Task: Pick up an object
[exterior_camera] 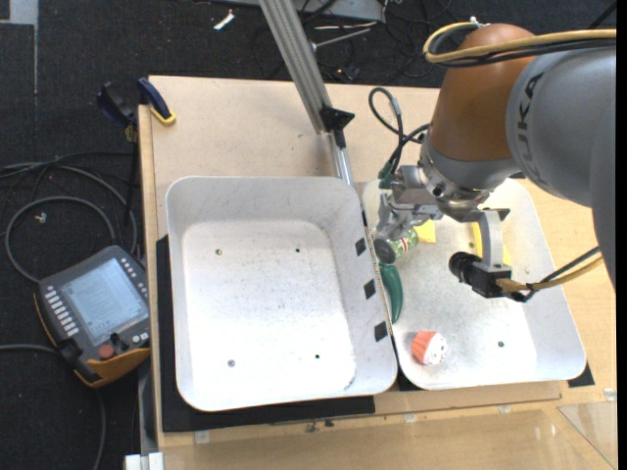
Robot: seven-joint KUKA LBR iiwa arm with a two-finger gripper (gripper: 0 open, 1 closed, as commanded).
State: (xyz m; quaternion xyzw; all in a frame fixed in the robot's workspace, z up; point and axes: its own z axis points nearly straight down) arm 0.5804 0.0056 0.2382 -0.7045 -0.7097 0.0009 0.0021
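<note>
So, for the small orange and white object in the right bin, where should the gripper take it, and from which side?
Probably from straight above, closing across the middle of the orange and white object. It is short and rounded, lying alone on the floor of the right bin, with free space on all sides. The green object lies apart from it, nearer the bin's left wall, so it should not hinder the gripper.

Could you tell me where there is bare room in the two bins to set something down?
The left bin floor is bare wall to wall. In the right bin, only the near-right corner is free; the end effector, green object and orange object crowd its left side.
</note>
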